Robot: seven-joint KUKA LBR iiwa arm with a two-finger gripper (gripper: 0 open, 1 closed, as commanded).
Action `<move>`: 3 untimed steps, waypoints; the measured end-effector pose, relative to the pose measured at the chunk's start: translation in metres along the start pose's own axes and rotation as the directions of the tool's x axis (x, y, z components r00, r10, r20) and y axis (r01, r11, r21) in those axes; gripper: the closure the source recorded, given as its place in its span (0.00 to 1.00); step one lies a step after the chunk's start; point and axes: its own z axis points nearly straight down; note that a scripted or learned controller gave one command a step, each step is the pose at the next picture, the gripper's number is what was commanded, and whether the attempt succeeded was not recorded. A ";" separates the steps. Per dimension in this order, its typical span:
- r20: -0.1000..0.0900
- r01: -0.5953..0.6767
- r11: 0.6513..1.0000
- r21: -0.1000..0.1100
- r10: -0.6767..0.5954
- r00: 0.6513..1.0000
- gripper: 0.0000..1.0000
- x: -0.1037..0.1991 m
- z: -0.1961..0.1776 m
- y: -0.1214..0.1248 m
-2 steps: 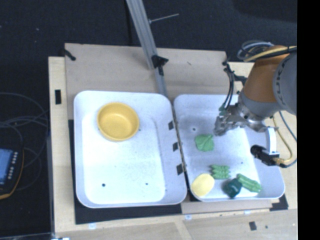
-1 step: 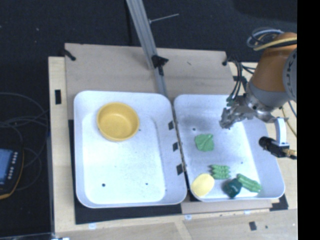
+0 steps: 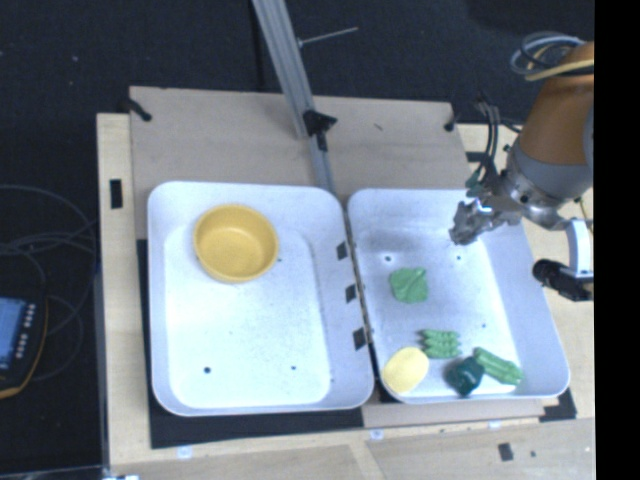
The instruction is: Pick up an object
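Note:
My gripper hangs over the upper right part of the right bin, with nothing seen between its fingers. In that bin lie a green leafy piece near the middle, a green pod-like piece, a yellow round object at the front left corner, a dark green object and a lighter green piece at the front. The gripper stands up and to the right of the leafy piece, apart from it. A yellow bowl sits in the left bin.
A grey metal bar slants down from the top to the divide between the bins. The arm's body occupies the right side above the right bin. A device with a screen lies off the bench at far left.

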 end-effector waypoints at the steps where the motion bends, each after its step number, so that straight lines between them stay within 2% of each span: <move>1: -0.001 0.005 1.000 0.003 -0.005 1.000 1.00 0.055 0.001 0.007; 3: -0.001 0.004 1.000 0.003 -0.004 1.000 1.00 0.149 0.007 0.037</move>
